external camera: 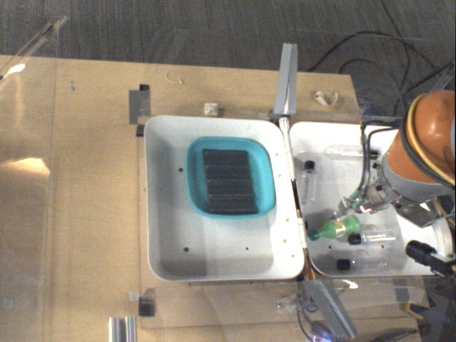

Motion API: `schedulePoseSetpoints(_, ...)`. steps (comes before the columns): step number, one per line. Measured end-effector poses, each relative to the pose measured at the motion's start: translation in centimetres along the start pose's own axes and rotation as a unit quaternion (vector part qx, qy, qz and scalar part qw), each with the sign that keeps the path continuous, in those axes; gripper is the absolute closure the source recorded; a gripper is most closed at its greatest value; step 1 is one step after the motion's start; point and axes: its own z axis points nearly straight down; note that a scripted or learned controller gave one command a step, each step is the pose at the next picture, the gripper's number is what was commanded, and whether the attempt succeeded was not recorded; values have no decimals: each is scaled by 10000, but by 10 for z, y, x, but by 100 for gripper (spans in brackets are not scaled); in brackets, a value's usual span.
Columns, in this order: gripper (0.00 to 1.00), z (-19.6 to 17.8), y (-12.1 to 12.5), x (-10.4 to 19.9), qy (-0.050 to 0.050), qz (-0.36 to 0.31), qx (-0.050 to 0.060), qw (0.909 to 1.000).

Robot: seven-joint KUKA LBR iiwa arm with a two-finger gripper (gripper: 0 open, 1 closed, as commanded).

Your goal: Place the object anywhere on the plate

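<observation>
Arm reaching in from the right, wrist low and bent left.
The grey arm [427,166] shows its orange band at the right edge; below it the wrist tapers left and downward to the end effector [354,206], which points toward the lower left, its tip small and blurred.

Light wooden bench [71,226]; dark grey carpet floor [178,13] beyond; black cables [370,45] upper right.
</observation>
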Motion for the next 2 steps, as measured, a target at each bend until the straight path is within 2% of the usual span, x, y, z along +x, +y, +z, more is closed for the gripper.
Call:
schedulePoseSetpoints(1, 0, 0, 0, 0, -1, 2, 0, 10000)
schedulePoseSetpoints(2, 100, -10, 3, 0, -11, -19, -27, 10000)
